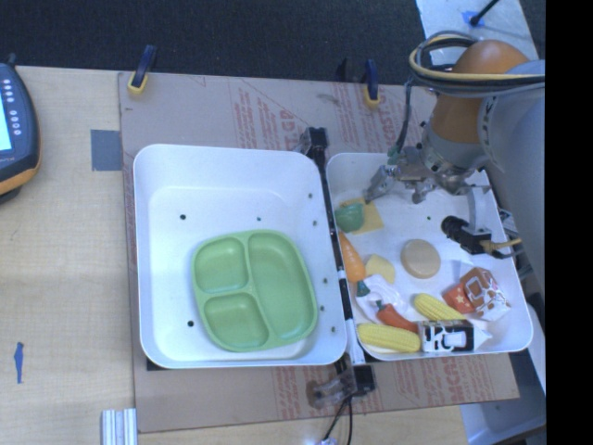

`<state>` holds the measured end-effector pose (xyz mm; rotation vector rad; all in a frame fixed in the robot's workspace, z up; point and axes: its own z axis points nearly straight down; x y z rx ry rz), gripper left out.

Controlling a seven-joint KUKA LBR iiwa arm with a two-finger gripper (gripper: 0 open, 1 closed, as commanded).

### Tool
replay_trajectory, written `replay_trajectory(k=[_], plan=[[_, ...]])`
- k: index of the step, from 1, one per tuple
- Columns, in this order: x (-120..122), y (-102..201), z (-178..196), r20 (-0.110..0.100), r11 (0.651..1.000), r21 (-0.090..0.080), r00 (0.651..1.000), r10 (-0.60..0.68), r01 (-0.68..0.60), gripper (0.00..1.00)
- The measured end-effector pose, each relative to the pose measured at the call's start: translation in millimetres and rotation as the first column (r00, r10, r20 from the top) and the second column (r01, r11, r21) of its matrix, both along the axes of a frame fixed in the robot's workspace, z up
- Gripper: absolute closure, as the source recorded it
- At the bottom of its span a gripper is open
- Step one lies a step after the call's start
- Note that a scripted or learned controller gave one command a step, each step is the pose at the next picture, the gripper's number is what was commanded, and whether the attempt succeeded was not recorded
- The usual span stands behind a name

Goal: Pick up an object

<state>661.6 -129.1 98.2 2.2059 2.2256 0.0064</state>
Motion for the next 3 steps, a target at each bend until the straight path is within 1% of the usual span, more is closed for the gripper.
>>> replay_trajectory(k=[1, 2, 3], plan=[[-70, 5, -7, -0.019, 1.0, 0.003, 1.0, -0.006, 0.006, 0.0], [-140, -65, -7, -0.016, 1.0, 0.021, 1.0, 0.006, -0.005, 0.0], [-79, -83, -5, -0.007, 1.0, 0.002, 1.0, -0.004, 0.004, 0.0]])
